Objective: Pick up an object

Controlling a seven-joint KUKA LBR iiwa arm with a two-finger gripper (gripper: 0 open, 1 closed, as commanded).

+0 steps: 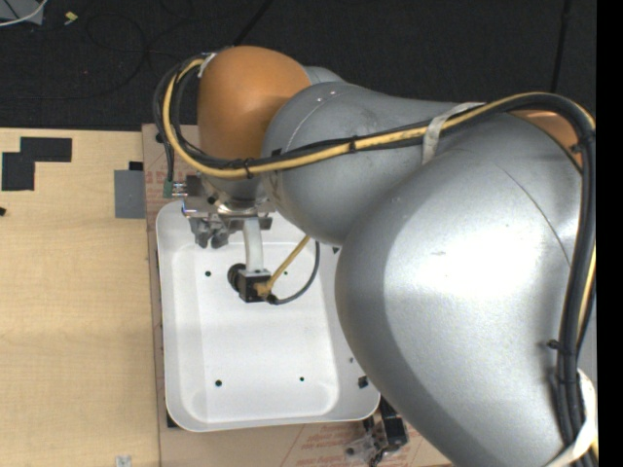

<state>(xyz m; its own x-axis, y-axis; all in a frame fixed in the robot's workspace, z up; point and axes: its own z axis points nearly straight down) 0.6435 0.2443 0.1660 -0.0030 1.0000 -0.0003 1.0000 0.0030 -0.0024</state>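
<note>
While hanging over the far-left corner of the white bin (258, 353), leaves untold the opening of the gripper (212, 232), any hold, and the direction from it to an object for picking, perhaps masked under the grey arm (467, 261).

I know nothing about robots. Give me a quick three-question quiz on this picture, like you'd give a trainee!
1. True or false: the two-finger gripper hangs over the shallow white plastic bin.
2. The rounded band above the wrist is: A green, B orange, C blue.
3. Fill in: the large grey metal arm enters from the picture's ____ side.
Key: 1 true; 2 B; 3 right.
</note>
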